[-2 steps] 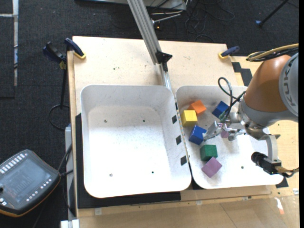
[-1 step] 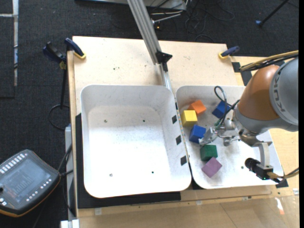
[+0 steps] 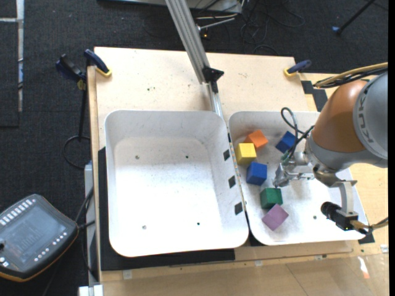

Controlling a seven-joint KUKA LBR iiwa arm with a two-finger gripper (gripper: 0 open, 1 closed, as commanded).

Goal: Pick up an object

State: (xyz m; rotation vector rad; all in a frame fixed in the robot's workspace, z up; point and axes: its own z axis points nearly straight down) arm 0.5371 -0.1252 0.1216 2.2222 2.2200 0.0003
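Currently: grey arm with orange band reaches in from right over right shallow white bin [image 3: 345, 236]. End effector [image 3: 282, 177] low in bin, just above small green cube [image 3: 270, 197]; grip state cannot be determined. Purple cube [image 3: 275, 216] just beside green. Blue cube [image 3: 257, 172], yellow cube [image 3: 246, 152], orange cube [image 3: 258, 139], second blue cube [image 3: 286, 142] clustered near. Left white bin [image 3: 117, 184] on tan bench [image 3: 154, 79].

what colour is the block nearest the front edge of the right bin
Purple block, seen in the camera view, just below the green block.
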